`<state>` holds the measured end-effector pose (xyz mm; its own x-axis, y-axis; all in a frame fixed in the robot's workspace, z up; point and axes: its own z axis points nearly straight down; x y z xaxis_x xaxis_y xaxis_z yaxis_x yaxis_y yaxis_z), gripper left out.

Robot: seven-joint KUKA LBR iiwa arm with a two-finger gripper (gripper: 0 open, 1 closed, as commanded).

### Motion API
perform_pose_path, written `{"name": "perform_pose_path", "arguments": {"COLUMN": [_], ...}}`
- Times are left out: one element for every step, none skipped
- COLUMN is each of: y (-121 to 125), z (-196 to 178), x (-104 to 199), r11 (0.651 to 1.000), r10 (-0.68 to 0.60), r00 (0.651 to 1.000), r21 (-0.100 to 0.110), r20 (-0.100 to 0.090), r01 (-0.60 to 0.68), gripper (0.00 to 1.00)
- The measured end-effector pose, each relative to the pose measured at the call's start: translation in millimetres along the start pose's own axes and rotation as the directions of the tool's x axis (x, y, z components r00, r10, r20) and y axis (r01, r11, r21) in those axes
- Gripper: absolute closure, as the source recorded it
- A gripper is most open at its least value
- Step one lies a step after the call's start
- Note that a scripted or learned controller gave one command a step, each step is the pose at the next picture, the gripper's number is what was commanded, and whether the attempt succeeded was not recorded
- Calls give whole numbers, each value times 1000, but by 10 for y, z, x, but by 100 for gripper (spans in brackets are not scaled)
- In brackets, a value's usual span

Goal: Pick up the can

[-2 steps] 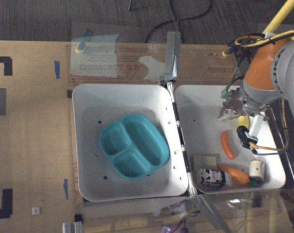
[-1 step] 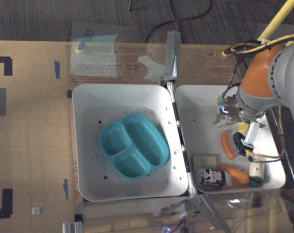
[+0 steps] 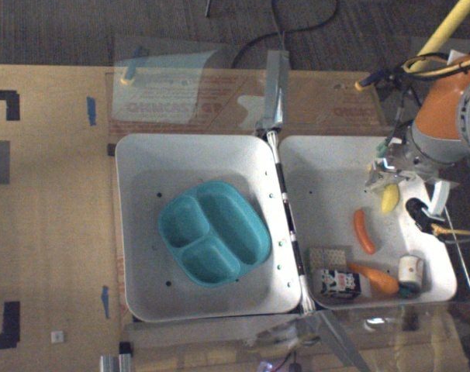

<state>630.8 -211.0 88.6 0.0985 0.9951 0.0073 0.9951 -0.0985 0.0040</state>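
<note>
Right bin (image 3: pixel 328 161) cluttered; gripper (image 3: pixel 386 173), finger state indeterminate, above banana (image 3: pixel 388 198); can (image 3: pixel 410 270) near-right; risk: wrong-object grasp.

lighting: even, moderately bright, overhead. white bins (image 3: pixel 134 208) slightly washed out; soft shadows inside their walls. glare on clear plastic sheet (image 3: pixel 169 84). overall softness, low resolution; small items blurred.

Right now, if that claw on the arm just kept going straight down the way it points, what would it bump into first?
Probably the yellow banana-shaped piece lying right beneath the gripper in the right bin. Depth is hard to judge from above. The can sits well away, near the front corner.
</note>
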Motion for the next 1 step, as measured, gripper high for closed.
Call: {"name": "perform_pose_path", "arguments": {"y": [46], "z": [-276], "x": [-31], "r11": [1000], "r10": [-31], "r00": [999], "r21": [0], "r20": [9], "r01": [31], "gripper": [100]}}
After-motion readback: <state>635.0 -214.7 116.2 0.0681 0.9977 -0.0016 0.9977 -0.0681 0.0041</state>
